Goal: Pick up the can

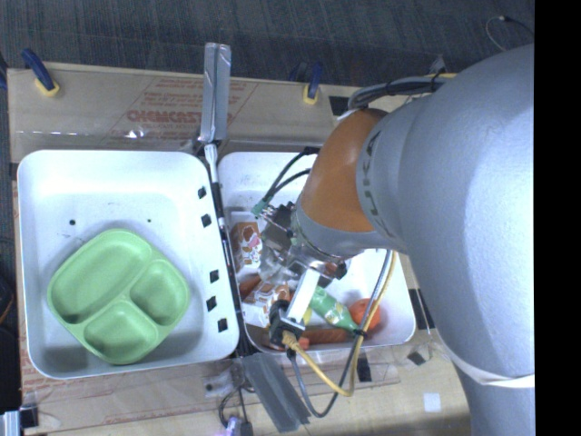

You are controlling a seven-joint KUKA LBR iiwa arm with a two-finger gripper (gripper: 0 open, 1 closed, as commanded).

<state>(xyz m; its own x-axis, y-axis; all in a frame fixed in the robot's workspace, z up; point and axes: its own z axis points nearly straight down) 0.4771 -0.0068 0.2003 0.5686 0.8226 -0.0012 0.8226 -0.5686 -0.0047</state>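
Can (247,243) lies in right bin (272,166), just left of arm (436,180).

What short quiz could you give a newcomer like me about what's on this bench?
1. True or false: the green divided plate lies in the left bin.
2. Which bin is the arm reaching into: A) left, B) right?
3. How many compartments does the plate have?

Key: 1. true. 2. B; its orange band hangs over the clutter of items there. 3. three.
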